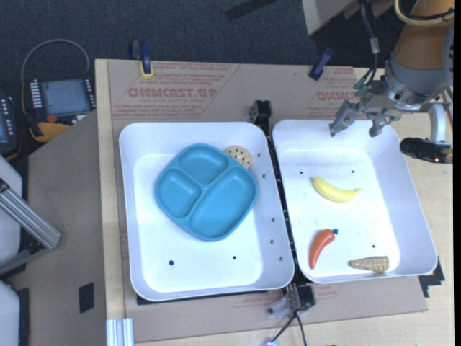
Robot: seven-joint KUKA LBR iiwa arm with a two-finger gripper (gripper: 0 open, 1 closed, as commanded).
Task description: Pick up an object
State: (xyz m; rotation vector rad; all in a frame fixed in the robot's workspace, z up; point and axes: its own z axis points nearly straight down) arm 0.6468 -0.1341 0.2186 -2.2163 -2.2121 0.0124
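Observation:
In the right bin lie a yellow banana, a red chili pepper and a tan waffle cone. My gripper hangs over the far edge of that bin, above and behind the banana, with its two fingers spread and nothing between them. The left bin holds a blue divided plate and a round cookie tucked against the plate's far right edge.
The two white bins stand side by side on a cardboard-covered bench, joined by a black clip at the far end. A small screen device sits off the bench at the far left.

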